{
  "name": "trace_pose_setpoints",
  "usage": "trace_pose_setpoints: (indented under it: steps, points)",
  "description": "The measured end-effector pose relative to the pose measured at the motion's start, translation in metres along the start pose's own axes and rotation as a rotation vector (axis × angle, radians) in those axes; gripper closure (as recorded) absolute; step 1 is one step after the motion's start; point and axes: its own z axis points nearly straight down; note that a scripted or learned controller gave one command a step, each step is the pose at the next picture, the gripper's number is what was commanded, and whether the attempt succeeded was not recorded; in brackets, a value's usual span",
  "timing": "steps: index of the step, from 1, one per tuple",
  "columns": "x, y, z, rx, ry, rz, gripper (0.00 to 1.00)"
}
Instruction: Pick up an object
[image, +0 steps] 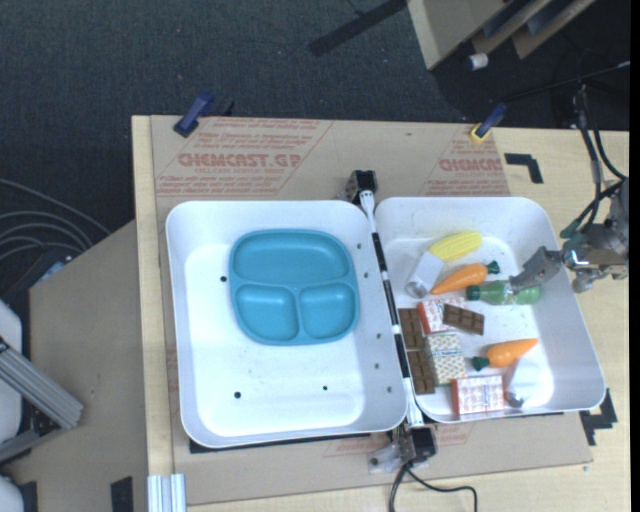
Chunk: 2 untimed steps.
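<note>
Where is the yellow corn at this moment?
The yellow corn lies in the right bin, near its far wall, just above an orange carrot.

Your left bin (200, 390) offers open floor around the blue divided plate (295, 283). Your right bin (575, 345) is crowded: corn (455, 243), two carrots (462, 278), green bottle (503, 293) and packets (440, 345) block the centre; its right side stays passable.

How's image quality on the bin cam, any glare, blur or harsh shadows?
Camera view: even, soft lighting, faint shadows under the blue tray; mild sheen on the white bins' rims, nothing blown out; small items in the right bin are soft; the gripper looks slightly blurred.
</note>
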Motion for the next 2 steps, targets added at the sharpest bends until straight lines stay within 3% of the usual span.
trace_pose_setpoints:
  steps: [1,2]
  points:
    - [-0.009,-0.008,0.187,-0.002,-0.001,0.001,0.00]
    - [0.022,0.054,0.187,-0.003,-0.001,-0.001,0.00]
